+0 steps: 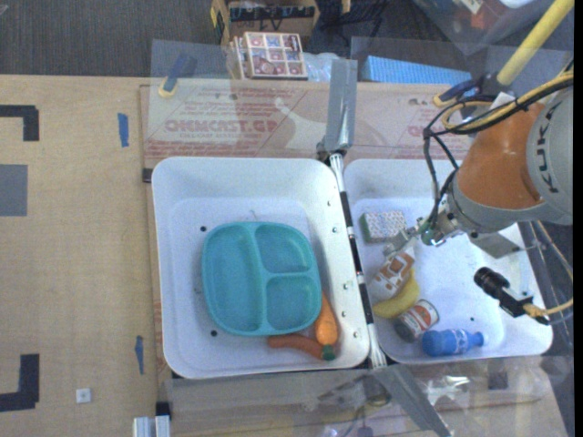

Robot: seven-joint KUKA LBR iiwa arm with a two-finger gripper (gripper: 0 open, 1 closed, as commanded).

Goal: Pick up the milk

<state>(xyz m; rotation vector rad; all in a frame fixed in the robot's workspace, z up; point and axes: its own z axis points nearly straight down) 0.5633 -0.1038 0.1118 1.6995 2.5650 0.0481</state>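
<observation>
Where the camera view looks down on the bench, the entries run as follows.

Item 1, milk (pixel 393 273): a small white carton with orange-brown print. It appears to lie on its side on the floor of the right bin (pixel 460 276), in that bin's left half. Its long axis runs on a diagonal, the lower end toward the bin's front left and the upper end toward the gripper. Which end is the top cannot be told. It touches or nearly touches the banana (pixel 399 304) at its lower end.

Item 2, gripper (pixel 421 235): it hangs over the right bin, just beside the upper end of the milk. Whether it is open or closed cannot be told, and nothing is seen held in it.

Item 3, other contents of the right bin: a grey-green speckled block (pixel 383 224) behind the milk, a can (pixel 418 319) on its side beside the banana, and a blue bottle (pixel 453 341) lying near the front wall.

Item 4, left bin (pixel 178 244): it holds a teal divided plate (pixel 260 276) and, at the plate's front right corner, two orange carrot-like pieces (pixel 314 335).

Item 5, surface: a pale wooden bench (pixel 73 244) with black corner marks (pixel 20 123) and strips of blue tape (pixel 123 130). A printed cardboard sheet (pixel 228 126) lies under the rear of the bins.

Item 6, room: dark grey floor (pixel 91 16) beyond the bench, with an open cardboard box (pixel 264 3) and a pictured carton (pixel 271 55) before it.
</observation>
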